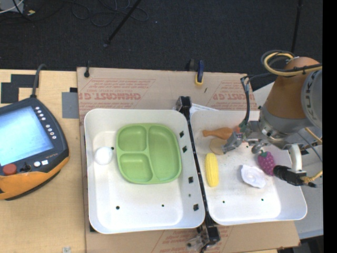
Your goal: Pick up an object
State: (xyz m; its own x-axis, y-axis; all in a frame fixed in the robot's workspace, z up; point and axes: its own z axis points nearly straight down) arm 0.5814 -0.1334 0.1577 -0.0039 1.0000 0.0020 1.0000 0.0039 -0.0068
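In the right bin (295,207), my gripper (232,142) hangs low over the upper middle of the floor. It is just right of a brown drumstick-shaped toy (217,133) and above right of a yellow corn cob (211,170). A purple bunch of grapes (266,161) lies under the wrist to the right. A crumpled white object (253,176) rests below the grapes. I see nothing held in the gripper.
The left bin (137,210) holds a green divided plate (147,153) and a small white ball (103,155) at its left. A teach pendant (29,141) sits on the bench at far left. The arm's cables and a black fitting (288,174) overhang the right bin's right side.
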